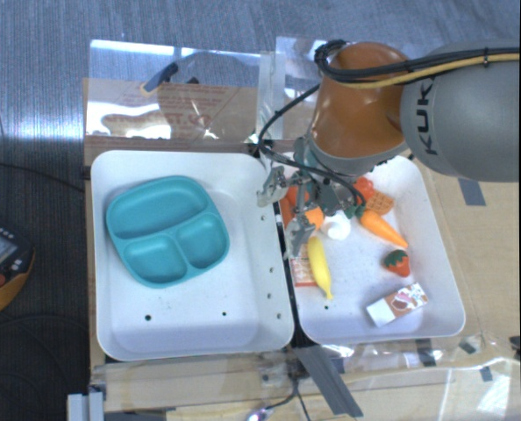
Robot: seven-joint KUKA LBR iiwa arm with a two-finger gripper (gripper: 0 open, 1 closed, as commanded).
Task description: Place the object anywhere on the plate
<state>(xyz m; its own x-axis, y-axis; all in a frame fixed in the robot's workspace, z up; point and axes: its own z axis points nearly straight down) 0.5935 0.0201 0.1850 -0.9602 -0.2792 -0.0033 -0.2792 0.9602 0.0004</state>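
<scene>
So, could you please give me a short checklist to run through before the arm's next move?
1. Teal three-compartment plastic plate sits flat in the left white bin: ok.
2. Plate compartments free to receive an object: ok.
3. Pincer is over the right white bin, near the yellow toy banana: ok.
4. Object seen between the pincer's tips: cannot tell.
5. Orange toy carrot, red toy strawberry and small white carton lie apart from the banana: ok.
</scene>
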